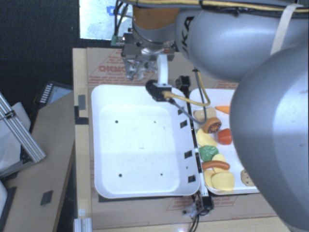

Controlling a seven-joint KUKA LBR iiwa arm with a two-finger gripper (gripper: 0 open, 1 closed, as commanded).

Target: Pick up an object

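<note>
While the grey KUKA arm w/ the orange band (154, 4) reaches in from the right side of the surface, its pincer (140, 69) hangs over the far edge of the left shallow white plastic bin (140, 146), above the brown printed cardboard sheet (104, 69) that lies under both bins. Pincer state: can't tell, the metal parts at its tip are blurred and no item can be made out there. A white bar and a black block (157, 88) hang just beside it, w/ a yellowish cable (186, 99) running toward the right bin. The right shallow white plastic bin (195, 98) sits touching the left one, black clips along their shared wall; its right part is hidden by the arm. Task things all lie in the right bin, along its left side: orange carrot-shaped toy (223, 109) near the far edge, tan-and-brown round piece (210, 122), red tomato-like piece (225, 137), pale yellow piece (205, 139), green leafy piece (208, 152), reddish-brown sausage-shaped toy (216, 166), yellow rounded pieces (222, 180) at the near edge, and a brown speckled cookie-like disc (246, 178) partly under the arm. All are well apart from the pincer.
</note>
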